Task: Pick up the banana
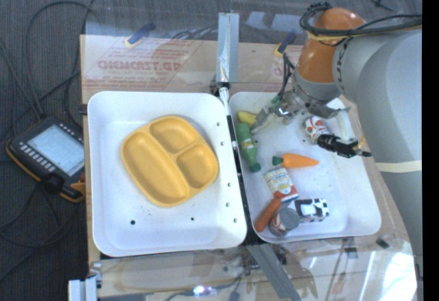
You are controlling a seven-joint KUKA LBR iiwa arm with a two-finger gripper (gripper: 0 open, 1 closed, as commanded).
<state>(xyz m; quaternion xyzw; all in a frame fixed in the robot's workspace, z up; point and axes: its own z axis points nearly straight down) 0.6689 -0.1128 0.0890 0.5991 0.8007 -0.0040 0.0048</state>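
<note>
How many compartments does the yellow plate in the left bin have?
3. The yellow plate lies in the left bin: one compartment along its left side, one at its upper edge, one at its right. None look hidden.

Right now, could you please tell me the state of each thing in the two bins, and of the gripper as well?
Yellow divided plate: upright, flat in the left bin.
Banana: lying in the right bin, at its far left corner, not held.
Gripper: low over the right bin, just beside the banana.
Green bottle: lying on its side.
Carrot: lying flat.
Carton: lying flat.
</note>
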